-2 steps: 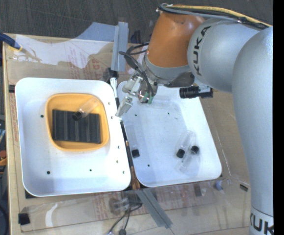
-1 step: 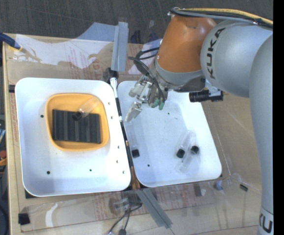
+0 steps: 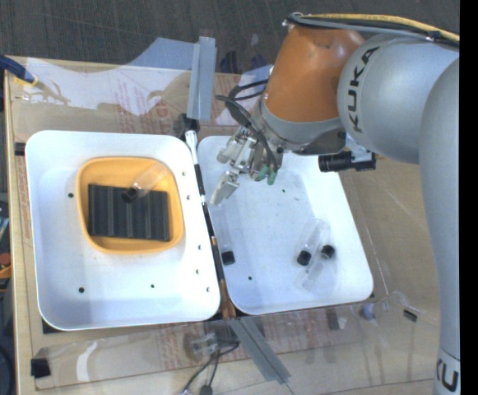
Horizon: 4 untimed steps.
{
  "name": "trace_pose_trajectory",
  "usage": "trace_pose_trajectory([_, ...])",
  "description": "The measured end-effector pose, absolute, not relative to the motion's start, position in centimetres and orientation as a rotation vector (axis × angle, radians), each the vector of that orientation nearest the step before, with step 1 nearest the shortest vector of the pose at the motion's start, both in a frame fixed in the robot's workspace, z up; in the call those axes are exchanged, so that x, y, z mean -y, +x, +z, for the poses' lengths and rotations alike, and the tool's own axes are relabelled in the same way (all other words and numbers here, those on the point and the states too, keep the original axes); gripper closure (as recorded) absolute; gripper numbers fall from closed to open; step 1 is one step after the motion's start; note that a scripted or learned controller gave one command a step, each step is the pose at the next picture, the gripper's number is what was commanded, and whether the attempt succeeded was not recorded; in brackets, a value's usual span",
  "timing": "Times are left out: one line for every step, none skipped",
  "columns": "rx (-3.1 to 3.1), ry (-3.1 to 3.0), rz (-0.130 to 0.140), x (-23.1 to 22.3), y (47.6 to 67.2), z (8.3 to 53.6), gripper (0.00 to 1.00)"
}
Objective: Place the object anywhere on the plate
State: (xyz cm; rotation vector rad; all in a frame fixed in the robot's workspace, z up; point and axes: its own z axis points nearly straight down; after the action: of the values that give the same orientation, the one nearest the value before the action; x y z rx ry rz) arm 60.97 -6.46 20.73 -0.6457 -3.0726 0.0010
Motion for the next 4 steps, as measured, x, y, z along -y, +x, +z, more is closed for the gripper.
trace_pose_trajectory([3.091, -0.575, 0.0, 4.2, 59.7, 23.8, 0.0])
trace_pose_trajectory([3.091, -0.575, 0.001, 4.2, 59.7, 23.8, 0.0])
trace_pose_trajectory([3.091, -0.565, 0.001, 4.6, 59.1, 24.4, 0.0])
trace_pose_trajectory([3.084, -0.592, 0.001, 5.8, 59.7, 23.3, 0.0])
